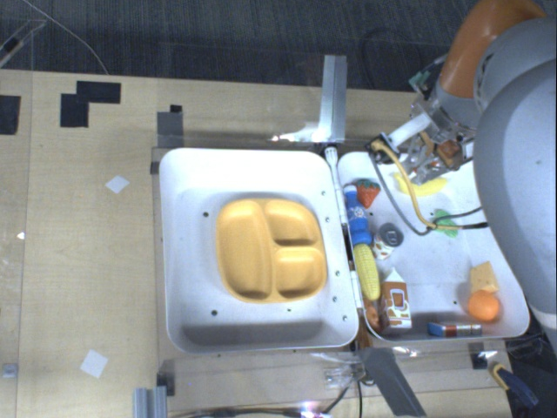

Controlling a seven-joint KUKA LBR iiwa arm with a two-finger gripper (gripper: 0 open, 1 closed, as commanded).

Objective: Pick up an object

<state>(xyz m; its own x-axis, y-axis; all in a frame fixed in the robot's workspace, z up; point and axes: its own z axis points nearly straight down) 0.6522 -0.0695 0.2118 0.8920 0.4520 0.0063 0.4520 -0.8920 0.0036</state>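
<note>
- Two shallow white bins sit side by side on the wooden bench (78, 259): the left bin (187, 233) and the right bin (513, 316).
- Camera view, left bin: a yellow divided tray (268, 249) lies near its middle, with one long compartment on the left and two smaller ones on the right.
- Camera view, right bin, along its left wall: a blue bottle (356, 219) lies end to end with a yellow corn cob (367, 271), and a small brown and white carton (396, 306) stands just below the cob.
- A red strawberry-like piece (370, 192) sits near the bottle's upper end, and a small grey round disc (391, 234) lies just right of the bottle.
- Near the bin's lower right corner an orange fruit (484, 306) touches a tan wedge (483, 277); a marker (454, 328) lies along the lower wall.
- A green piece (446, 225) and a yellow piece (424, 185) lie in the upper part of the bin.
- The arm (513, 120) reaches in from the right, and its gripper (424, 157) is low over the bin's upper part, above the yellow piece; cables hide the tips, so I cannot tell whether it is wide, narrow or holding anything.
</note>
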